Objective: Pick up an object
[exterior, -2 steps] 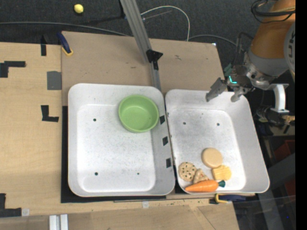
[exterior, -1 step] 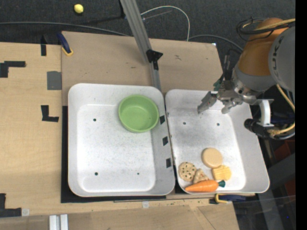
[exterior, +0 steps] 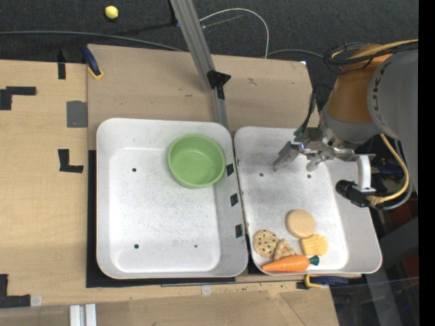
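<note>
The gripper [exterior: 293, 159] hangs over the upper part of the right bin [exterior: 353, 250], fingers spread apart w/ nothing between them; one finger [exterior: 283, 158] angles out toward the bin's left side, the other [exterior: 314, 160] sits nearer the wrist. The pickable stuff is clustered in the bin's lower corner, well apart from the gripper: a round tan piece [exterior: 300, 222], a yellow ridged block [exterior: 314, 244] touching it from below, a speckled cookie [exterior: 264, 241] to the left, a small tan wedge [exterior: 284, 250] beside the cookie, and an orange carrot [exterior: 290, 264] lying flat along the bottom wall. These look like toy food, prob. light, stiff plastic, fairly smooth so likely to slip if pinched near an edge. The carrot seems the easiest take: long & narrow, so close across its thick middle, not the tapered tip; but it lies right by the wall, so finger room there is tight. The round piece is flatter and freer on its upper side, so gripping across its width is a fair alt. In the left bin [exterior: 115, 182] sits a green bowl [exterior: 196, 160], upright, near the top right; its thin rim would need one finger inside, one outside
</note>
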`<state>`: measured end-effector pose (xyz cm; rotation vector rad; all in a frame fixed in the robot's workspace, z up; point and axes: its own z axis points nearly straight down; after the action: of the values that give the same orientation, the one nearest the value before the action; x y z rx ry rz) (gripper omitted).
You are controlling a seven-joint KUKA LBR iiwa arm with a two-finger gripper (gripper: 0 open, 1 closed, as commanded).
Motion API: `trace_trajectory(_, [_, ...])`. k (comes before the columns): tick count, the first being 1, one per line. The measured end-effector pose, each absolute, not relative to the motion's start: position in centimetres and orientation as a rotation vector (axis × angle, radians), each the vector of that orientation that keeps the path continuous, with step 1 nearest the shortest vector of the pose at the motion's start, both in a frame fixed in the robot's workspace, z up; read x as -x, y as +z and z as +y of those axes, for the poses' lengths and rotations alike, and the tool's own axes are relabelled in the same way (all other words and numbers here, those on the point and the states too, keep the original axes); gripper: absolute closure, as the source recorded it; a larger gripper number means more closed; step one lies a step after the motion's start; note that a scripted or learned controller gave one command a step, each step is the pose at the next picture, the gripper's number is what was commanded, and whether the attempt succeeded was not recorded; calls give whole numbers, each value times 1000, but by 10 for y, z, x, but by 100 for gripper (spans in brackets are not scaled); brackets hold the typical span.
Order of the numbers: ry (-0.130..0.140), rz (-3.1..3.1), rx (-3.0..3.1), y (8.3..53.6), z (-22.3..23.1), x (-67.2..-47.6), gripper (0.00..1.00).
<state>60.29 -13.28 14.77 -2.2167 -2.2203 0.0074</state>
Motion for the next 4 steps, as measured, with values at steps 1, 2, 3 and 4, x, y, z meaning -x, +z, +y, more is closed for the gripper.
trace_trajectory(1, [8,-2220,2216,93,-132,-601,0])
trace_trajectory(2, [4,-2223,2216,106,-131,-602,100])
trace_trajectory(3, [-2,-2224,2223,156,-137,-611,100])
trace_trajectory(4, [-4,-2226,2224,219,-139,-609,100])
